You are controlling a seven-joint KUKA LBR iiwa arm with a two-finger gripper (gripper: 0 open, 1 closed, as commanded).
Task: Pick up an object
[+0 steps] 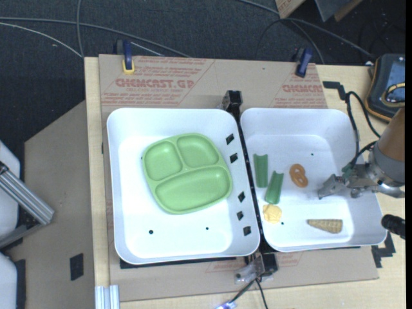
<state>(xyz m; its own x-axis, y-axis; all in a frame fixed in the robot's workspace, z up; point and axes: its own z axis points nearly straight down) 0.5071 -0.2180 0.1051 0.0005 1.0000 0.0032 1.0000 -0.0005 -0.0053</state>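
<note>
I see the gripper (pixel 325 190) low over the right bin (pixel 335 118), reaching in from the right side, its fingers parted a little with nothing between them. The closest piece to it is the pretzel (pixel 298 175), which lies just to its left on the bin floor, near but apart from the fingertips. Below the gripper, toward the front wall of the bin, the cone (pixel 325 224) lies on its side, also clear of the fingers. Further left I have two green sticks (pixel 267 177) lying side by side near the divider, and just below them a small yellow piece (pixel 273 213). None of these touches the gripper. In the left bin (pixel 129 192) a green divided plate (pixel 187 172) sits flat near the middle, well away from the arm.
</note>
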